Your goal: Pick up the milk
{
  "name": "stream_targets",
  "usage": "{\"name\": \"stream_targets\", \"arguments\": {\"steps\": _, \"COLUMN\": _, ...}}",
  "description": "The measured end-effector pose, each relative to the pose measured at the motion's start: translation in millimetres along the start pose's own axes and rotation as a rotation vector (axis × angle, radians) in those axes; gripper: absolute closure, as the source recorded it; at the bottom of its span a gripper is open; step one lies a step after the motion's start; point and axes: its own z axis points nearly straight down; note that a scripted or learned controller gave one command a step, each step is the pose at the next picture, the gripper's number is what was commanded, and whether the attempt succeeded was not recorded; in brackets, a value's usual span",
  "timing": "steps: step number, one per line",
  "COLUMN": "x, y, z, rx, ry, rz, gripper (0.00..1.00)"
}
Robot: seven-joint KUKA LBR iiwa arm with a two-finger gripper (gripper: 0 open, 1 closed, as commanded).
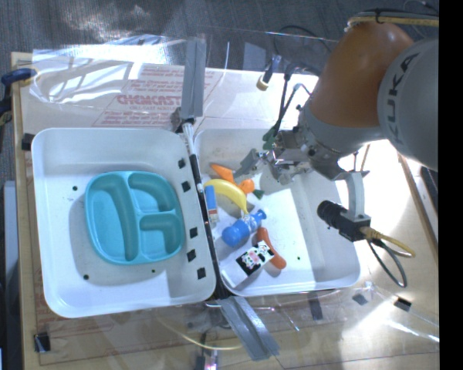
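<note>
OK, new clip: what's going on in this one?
A KUKA arm reaches in from the right, its hand over the top of the right bin. The milk, a small cow-patterned carton, lies untouched near the bin's front, beside a blue bottle, a banana and a carrot. A blue tray sits in the left bin.

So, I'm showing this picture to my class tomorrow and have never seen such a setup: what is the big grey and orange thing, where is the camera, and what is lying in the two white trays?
The grey and orange thing is a robot arm, reaching in from the right. One fixed camera looks down at a slant on two shallow white bins. The left bin holds a turquoise divided plate. The right bin holds toy groceries: a banana, a blue bottle, orange pieces, and a small black-and-white milk carton, the thing to fetch. The arm's pincer hangs over the right bin's far end, apart from the carton; I see nothing held in it.
</note>
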Motion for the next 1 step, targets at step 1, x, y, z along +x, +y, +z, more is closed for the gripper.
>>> {"name": "stream_targets", "arguments": {"steps": 1, "x": -28.1, "y": -43.9, "z": 125.1, "rx": 0.0, "ry": 0.001, "rz": 0.254, "gripper": 0.0}}
